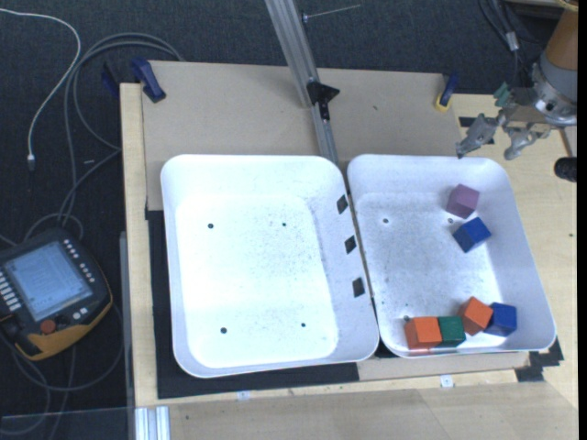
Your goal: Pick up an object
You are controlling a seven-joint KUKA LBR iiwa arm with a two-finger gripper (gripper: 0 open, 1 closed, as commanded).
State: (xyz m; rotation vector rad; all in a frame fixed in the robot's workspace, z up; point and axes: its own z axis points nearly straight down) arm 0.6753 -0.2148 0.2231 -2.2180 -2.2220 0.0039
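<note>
**Gripper hovers at bin's far corner, blocks untouched**

The right bin (pixel 527 273) holds a purple block (pixel 463 199) and blue block (pixel 471 235) at upper right, set cornerwise, plus orange (pixel 423 332), green (pixel 450 330), orange (pixel 477 314) and blue (pixel 503 317) blocks along the lower edge. The gripper (pixel 495 141), fingers spread and pinching nothing, hangs above the bin's upper-right rim. The arm is cropped by the frame's edge.

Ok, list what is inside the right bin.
The right bin holds six blocks: a purple block and a blue block near its far side; along the near edge an orange block, a green block, another orange and another blue. Nothing appears covered.
</note>
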